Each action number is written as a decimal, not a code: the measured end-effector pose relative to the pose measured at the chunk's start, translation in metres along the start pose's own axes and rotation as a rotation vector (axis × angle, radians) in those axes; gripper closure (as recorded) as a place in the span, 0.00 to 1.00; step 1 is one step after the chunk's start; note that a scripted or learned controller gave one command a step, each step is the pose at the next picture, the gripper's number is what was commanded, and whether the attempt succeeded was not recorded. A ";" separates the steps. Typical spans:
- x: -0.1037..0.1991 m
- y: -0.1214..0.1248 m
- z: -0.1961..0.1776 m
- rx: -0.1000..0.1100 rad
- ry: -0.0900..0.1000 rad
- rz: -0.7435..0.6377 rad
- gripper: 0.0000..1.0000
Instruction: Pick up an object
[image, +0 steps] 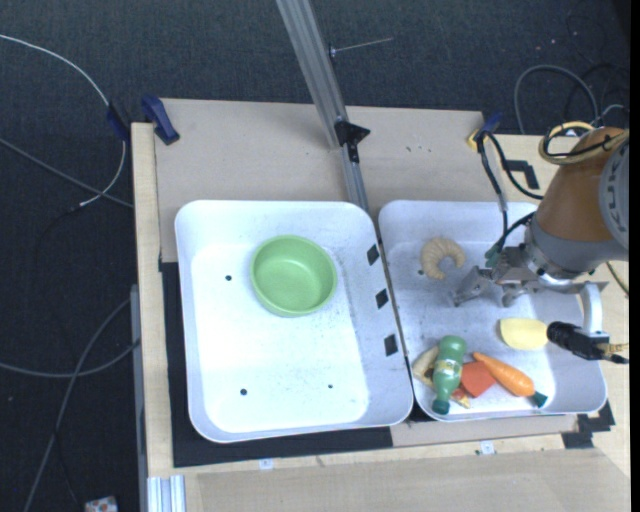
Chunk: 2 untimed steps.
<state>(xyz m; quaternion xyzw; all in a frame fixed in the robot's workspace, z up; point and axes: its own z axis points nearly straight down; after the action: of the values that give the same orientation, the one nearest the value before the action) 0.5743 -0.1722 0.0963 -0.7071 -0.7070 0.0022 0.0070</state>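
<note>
You have two white bins on the tabletop (260, 150). The left bin (215, 400) holds one green bowl (293, 274). The right bin (420, 225) holds one croissant (441, 255), one yellow lemon (523, 333), one carrot (505, 374), one red piece (477, 379) and one green bottle-shaped toy (447, 365). The gripper (478, 287) hangs beside the croissant; I cannot tell whether its fingers are apart. No legible writing.

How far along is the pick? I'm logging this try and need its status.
Nothing looks picked yet: the croissant, lemon, carrot and green bowl all lie in the bins. In hand: the end effector hangs low in the right bin, beside the croissant. Left: the grasp and lift.
</note>
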 end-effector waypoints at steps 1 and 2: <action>0.000 0.002 -0.017 -0.010 -0.001 0.000 1.00; -0.008 -0.002 -0.069 -0.021 -0.008 0.002 1.00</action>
<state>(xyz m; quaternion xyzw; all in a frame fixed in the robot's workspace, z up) 0.5730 -0.1802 0.1656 -0.7077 -0.7065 -0.0022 -0.0033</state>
